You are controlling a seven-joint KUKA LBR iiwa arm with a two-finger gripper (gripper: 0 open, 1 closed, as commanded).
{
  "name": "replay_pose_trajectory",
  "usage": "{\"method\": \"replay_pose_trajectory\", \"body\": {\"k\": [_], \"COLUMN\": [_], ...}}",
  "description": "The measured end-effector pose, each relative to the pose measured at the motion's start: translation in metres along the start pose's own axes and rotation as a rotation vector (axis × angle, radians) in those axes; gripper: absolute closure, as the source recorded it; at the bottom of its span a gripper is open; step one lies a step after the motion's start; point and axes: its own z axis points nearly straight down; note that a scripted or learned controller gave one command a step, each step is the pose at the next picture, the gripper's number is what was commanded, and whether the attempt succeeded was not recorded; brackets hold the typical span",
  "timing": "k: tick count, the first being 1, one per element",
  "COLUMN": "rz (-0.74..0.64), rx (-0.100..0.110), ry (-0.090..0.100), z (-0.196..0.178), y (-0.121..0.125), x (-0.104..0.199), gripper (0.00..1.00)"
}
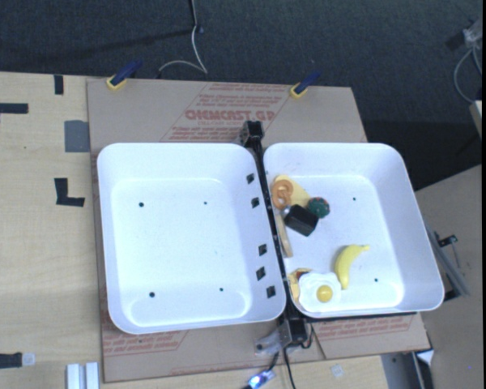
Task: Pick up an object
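- We pick the banana [348, 263]: it lies in the right bin [389, 168], near the fried egg [319, 291].
- We judge it light, stiff, smooth; grasp across its middle.
- Fingers: cannot tell.

The orange ring [283, 191] is too small to tell what it is. A thin stick [283, 237] goes under the black block [300, 220]. The tabletop [24, 217] runs off the left edge.
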Motion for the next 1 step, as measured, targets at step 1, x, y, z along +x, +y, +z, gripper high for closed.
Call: {"method": "replay_pose_trajectory", "body": {"k": [1], "rz": [0.002], "rx": [0.000], "ry": [0.002], "z": [-0.0009], "y": [-0.0362], "x": [-0.0011], "gripper": [1.00]}}
